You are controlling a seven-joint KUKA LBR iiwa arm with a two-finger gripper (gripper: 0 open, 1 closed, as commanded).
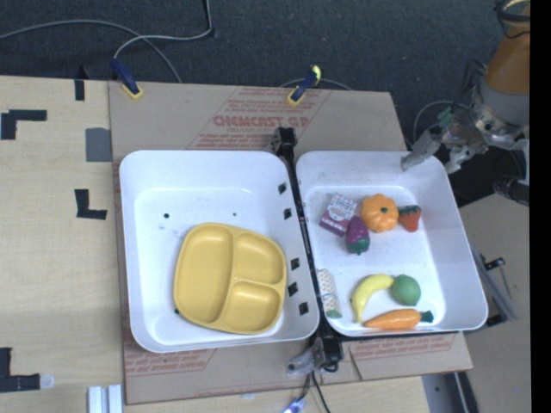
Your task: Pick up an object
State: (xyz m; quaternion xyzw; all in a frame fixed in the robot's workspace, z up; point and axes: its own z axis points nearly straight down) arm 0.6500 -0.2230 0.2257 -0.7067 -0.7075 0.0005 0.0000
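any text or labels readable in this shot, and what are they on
"CHEMCAST" in red print, on the cardboard sheet under the bins; the letters after it on that line are too blurred to read.
Smaller red lines above and below it on the cardboard: too blurred to read.
Print on the small packet in the right bin: too small to read.
Print on the wrapper at that bin's left edge: too small to read.

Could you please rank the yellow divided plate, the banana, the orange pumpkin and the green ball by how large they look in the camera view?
1. yellow divided plate, by far
2. banana
3. orange pumpkin
4. green ball

Banana and pumpkin look close; the order between them is unsure.
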